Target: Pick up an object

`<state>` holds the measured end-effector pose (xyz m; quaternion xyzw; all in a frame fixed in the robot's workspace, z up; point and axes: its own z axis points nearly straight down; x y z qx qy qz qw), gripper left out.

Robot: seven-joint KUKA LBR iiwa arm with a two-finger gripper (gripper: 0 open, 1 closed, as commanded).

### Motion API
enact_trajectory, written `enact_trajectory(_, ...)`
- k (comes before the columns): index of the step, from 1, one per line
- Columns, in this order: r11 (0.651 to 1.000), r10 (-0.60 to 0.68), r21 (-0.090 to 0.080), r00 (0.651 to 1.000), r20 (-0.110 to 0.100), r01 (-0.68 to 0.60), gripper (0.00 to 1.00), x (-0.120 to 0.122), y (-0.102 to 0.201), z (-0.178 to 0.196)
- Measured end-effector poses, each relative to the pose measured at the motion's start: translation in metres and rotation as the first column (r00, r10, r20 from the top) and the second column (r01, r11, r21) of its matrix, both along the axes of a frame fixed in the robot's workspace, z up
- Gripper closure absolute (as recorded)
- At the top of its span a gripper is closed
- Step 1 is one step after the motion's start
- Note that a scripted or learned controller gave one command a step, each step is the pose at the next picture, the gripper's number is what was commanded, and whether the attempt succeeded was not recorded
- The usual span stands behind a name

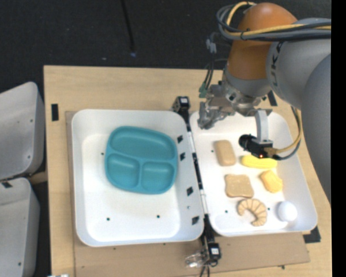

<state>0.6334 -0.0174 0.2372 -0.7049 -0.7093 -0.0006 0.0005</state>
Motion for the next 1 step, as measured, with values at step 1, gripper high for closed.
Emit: enact_trajectory(1,1.000,-0.001,-0.002,1.000,-0.002,0.001,1.00,-0.0271,0.0456,-0.0084)
